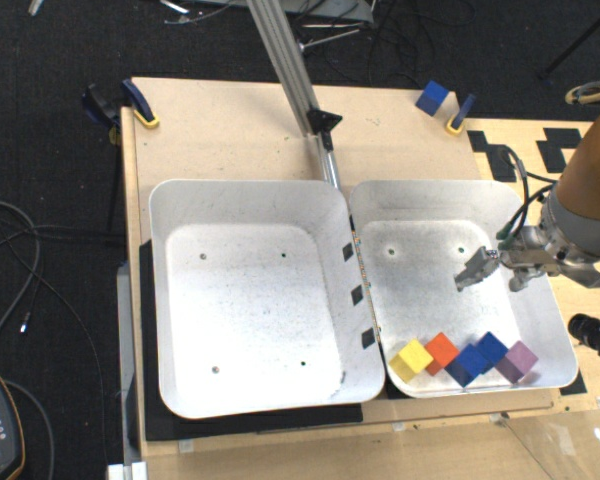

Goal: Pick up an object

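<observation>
Four small blocks lie in a row along the near edge of the right bin: a yellow block, an orange block, a blue block and a purple block. My gripper hangs over the right part of that bin, above and behind the blocks, well apart from them. Its two fingers stand spread, one finger to the left and the other to the right, with nothing between them.
The left bin lies beside the right one. A slanted metal pole crosses the back of the bench. A blue cube rests at the bench's back right, with clamps at the back corners.
</observation>
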You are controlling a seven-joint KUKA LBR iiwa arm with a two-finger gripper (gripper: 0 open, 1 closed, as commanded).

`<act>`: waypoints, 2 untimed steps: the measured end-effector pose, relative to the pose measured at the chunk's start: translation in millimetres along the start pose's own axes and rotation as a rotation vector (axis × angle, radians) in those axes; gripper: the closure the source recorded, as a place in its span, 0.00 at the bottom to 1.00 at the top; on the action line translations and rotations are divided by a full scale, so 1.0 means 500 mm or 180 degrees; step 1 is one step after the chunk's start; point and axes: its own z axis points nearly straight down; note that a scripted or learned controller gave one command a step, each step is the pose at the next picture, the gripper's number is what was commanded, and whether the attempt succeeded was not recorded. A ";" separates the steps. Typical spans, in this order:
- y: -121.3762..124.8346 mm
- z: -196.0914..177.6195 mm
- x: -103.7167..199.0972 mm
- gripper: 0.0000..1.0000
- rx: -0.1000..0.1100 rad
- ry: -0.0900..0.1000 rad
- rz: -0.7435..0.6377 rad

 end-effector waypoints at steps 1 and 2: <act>0.075 0.078 0.061 0.00 0.0005 0.0002 -0.0023; 0.188 0.227 -0.082 0.00 0.0009 -0.0010 0.0011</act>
